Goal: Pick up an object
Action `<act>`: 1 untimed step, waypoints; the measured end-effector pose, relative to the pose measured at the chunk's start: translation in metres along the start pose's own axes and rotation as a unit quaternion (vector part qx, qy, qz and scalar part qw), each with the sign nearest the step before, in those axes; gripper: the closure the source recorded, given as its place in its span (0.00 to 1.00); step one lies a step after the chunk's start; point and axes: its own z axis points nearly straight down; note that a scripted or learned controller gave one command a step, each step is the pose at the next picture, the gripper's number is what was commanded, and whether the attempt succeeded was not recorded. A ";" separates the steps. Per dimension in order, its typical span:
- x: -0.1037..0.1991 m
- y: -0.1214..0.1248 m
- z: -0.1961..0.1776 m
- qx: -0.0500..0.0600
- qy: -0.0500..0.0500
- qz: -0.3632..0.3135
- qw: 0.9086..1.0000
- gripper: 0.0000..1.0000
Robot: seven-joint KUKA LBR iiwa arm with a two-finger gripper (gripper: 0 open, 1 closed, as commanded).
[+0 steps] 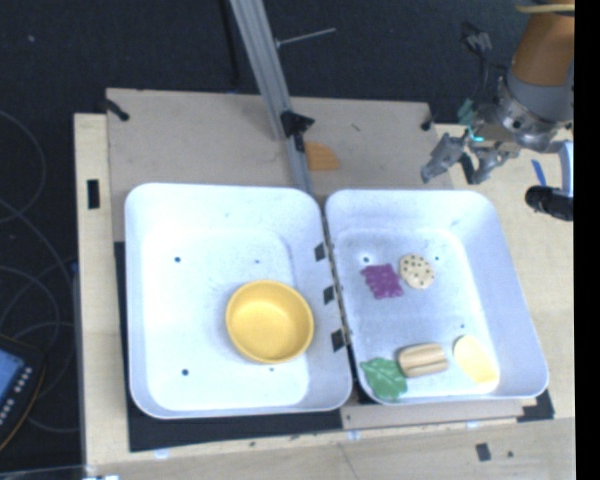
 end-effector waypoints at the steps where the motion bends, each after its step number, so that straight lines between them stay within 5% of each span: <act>1: -0.001 0.000 0.000 0.000 -0.001 0.000 1.000 0.00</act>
